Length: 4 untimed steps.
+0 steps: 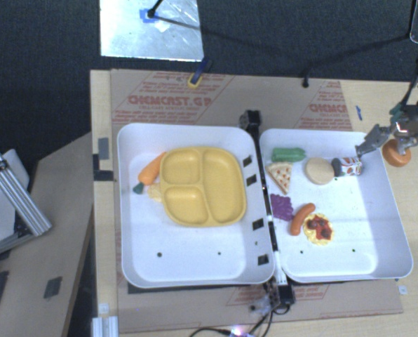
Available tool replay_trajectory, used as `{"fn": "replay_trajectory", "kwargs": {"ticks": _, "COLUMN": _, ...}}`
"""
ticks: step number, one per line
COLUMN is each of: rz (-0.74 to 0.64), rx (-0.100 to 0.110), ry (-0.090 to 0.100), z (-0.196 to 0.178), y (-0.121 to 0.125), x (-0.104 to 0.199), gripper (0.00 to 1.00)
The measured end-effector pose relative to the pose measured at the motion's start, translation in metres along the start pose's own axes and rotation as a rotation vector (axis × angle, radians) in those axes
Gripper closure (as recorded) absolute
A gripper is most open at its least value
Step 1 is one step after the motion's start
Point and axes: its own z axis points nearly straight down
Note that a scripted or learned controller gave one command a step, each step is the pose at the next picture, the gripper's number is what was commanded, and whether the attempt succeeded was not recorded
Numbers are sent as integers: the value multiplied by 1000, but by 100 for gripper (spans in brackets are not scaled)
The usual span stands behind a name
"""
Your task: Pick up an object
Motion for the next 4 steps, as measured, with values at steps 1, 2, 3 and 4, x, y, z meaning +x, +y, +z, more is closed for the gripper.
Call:
{"fn": "replay_trajectory", "kwargs": {"ticks": 1, "rz": -3, "rx": -11, "ry": -3, "z": -7, "y": 2, "x": 1, "gripper": 0}}
{"fn": "replay_trajectory", "kwargs": {"ticks": 2, "rz": -2, "rx": -7, "ry": -1, "z": 43, "y": -7, "x": 4, "gripper": 0}}
{"fn": "replay_trajectory", "kwargs": {"ticks": 3, "rz": -2, "rx": -8, "ry": -2, "z": 85, "y": -6, "x": 5, "gripper": 0}}
{"fn": "replay_trajectory", "kwargs": {"ticks": 4, "rz": -1, "rx": -8, "ry": -2, "z": 134, "y": 4, "x": 1, "gripper": 0}}
